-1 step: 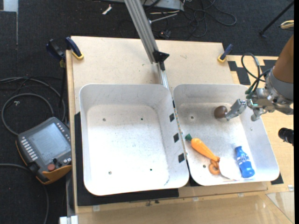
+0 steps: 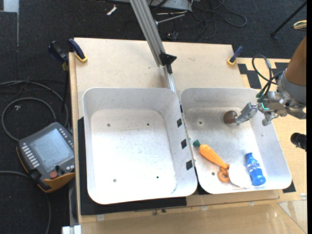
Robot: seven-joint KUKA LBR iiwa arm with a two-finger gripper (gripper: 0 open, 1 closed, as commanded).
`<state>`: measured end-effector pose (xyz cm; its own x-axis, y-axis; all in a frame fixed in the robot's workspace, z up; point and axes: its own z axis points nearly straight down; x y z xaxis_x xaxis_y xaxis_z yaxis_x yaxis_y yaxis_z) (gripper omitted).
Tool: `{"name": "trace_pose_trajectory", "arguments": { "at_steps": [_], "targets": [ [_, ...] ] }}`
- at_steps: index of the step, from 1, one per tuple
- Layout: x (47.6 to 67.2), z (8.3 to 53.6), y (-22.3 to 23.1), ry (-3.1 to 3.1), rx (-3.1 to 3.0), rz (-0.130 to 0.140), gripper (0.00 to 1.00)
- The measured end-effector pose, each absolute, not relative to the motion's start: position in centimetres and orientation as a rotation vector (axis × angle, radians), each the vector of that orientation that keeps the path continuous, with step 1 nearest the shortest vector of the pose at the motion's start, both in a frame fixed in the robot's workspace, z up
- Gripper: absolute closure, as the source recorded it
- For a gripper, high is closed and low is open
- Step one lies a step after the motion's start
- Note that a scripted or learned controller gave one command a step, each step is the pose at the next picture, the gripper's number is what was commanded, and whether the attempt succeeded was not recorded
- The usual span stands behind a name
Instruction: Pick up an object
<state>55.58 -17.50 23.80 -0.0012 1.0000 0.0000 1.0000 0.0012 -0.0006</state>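
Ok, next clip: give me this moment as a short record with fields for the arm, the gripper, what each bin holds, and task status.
arm: reaches in from the right, over the right bin
gripper: low in the right bin, right beside the brown ball; grip cannot be judged
right bin contents: brown ball near the back, toy carrot in the middle, blue bottle at the front right, white disc and a small orange ring at the front
left bin: bare white floor
task status: nothing seen lifted

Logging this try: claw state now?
Claw: cannot be told whether open or closed. It sits in the right bin, beside the brown ball; no hold on it shows.
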Motion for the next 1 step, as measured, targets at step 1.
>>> {"name": "trace_pose_trajectory", "arguments": {
  "at_steps": [1],
  "targets": [
    [56.12,19.2,-17.89,-2.219,-2.22,0.004,0.0]
  ]
}}
